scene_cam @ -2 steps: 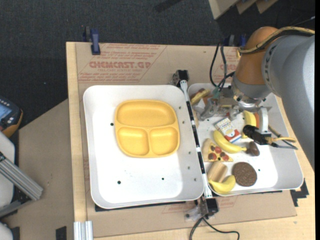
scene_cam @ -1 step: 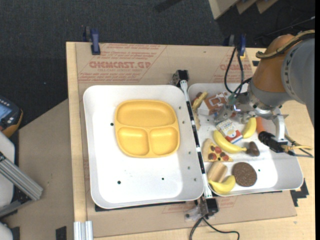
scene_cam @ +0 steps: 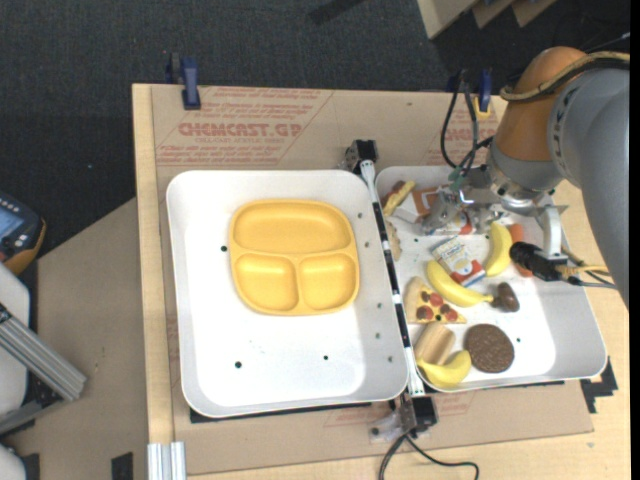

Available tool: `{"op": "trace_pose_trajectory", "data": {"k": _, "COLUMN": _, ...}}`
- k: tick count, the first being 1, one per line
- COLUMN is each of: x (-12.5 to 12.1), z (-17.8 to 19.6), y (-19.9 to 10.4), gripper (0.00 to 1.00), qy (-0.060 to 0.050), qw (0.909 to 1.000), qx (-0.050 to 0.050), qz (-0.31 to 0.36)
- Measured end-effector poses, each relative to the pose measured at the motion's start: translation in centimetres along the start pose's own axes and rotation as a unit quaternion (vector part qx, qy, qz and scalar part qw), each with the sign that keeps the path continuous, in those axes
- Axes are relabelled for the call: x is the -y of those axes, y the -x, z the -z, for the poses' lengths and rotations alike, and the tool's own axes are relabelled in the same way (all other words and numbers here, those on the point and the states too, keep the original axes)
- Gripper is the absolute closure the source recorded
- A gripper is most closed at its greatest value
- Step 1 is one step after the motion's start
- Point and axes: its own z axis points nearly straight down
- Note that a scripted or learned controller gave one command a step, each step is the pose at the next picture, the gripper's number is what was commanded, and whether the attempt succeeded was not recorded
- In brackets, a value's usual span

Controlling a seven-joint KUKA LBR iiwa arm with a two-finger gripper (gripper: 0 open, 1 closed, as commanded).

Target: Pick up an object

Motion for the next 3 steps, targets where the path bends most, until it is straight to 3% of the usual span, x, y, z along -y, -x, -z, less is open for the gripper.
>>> {"op": "trace_pose_trajectory", "data": {"k": 1, "x": 8.0, "z": -0.1, "y": 0.5, "gripper": 0.00, "qy": 0.012, "qw": 0.9999, "qx": 0.001, "qz": -0.005}}
{"op": "trace_pose_trajectory", "data": {"k": 2, "x": 7.6, "z": 1.0, "y": 0.4, "gripper": 1.00, "qy": 0.017, "qw": 0.9999, "qx": 0.002, "qz": -0.003}}
{"op": "trace_pose_trajectory", "data": {"k": 3, "x": 4.8, "z": 10.7, "y": -6.9, "gripper": 1.00, "qy": 0.022, "qw": 0.9998, "qx": 0.001, "qz": 0.002}}
